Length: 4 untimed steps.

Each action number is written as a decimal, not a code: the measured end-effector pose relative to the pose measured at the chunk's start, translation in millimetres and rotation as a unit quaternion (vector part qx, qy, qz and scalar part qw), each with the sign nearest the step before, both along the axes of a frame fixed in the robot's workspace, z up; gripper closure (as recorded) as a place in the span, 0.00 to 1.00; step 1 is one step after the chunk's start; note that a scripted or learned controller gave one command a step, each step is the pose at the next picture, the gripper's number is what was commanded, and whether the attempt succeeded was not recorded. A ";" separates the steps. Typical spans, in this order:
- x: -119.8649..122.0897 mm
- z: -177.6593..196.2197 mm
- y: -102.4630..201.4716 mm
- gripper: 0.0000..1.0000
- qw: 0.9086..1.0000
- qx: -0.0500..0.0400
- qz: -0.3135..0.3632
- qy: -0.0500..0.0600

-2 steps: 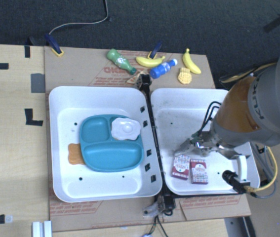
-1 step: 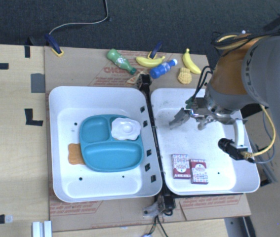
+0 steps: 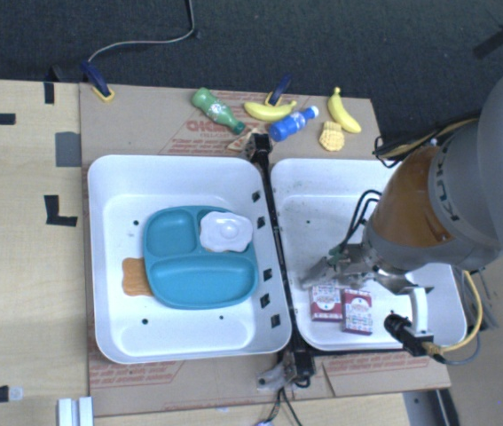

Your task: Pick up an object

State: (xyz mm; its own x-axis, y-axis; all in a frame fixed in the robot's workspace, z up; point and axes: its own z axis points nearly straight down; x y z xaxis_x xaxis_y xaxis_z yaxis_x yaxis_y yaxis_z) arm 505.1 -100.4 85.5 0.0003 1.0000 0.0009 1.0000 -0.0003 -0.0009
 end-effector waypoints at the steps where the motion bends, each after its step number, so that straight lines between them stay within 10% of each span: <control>1: 67.4 99.2 29.2 0.00 1.000 -0.001 0.001 -0.001; 2: -18.0 45.9 4.5 0.00 1.000 0.000 0.000 0.002; 3: 23.6 197.8 -65.2 0.00 1.000 -0.002 0.000 -0.002; 4: 16.0 91.7 -19.2 0.00 1.000 0.000 0.001 0.001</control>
